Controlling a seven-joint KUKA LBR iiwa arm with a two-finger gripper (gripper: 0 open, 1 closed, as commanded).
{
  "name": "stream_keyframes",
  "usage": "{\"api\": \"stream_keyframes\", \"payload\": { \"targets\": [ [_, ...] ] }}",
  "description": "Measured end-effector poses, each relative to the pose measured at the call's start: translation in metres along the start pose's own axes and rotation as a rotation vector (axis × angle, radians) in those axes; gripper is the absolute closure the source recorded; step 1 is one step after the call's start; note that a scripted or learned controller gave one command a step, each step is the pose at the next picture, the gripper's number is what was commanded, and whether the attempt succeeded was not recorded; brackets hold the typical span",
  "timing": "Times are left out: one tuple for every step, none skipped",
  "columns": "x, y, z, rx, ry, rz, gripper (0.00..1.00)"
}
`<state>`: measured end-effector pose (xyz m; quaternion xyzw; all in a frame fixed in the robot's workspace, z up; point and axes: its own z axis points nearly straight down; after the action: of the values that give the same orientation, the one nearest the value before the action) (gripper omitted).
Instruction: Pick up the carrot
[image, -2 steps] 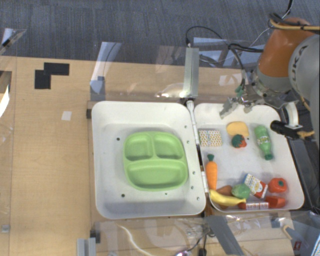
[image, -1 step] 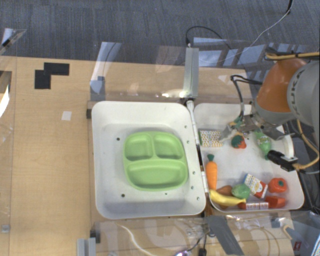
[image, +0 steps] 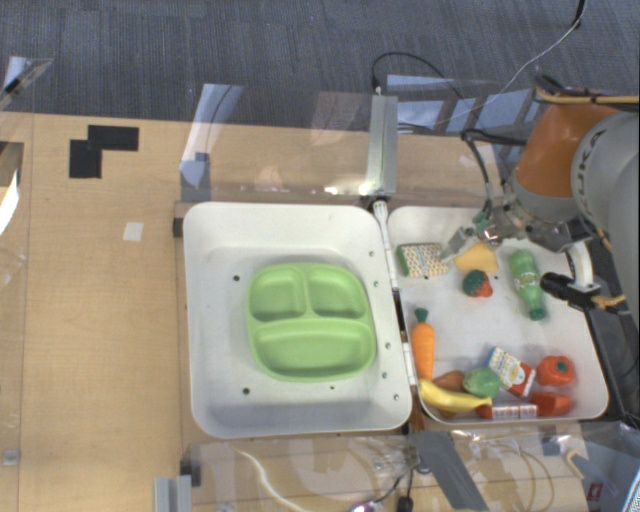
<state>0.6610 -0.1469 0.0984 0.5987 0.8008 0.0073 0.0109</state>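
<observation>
Carrot (image: 424, 347) lying at left edge of right bin (image: 596, 395), centre-right of frame, untouched; pick not yet done. End effector (image: 487, 228) near upper right, above yellow item (image: 478, 258), well apart from carrot; state cannot be told. Remaining: approach, grasp, lift.

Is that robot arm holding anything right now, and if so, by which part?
Nothing that can be seen. The gripper hangs at the right bin's far edge, while the carrot lies apart, untouched, by the divider.
</observation>
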Motion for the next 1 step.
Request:
{"api": "stream_keyframes", "payload": {
  "targets": [
    [0.0003, 0.0027, -0.0095, -0.006, -0.004, -0.004, 1.00]
  ]
}}
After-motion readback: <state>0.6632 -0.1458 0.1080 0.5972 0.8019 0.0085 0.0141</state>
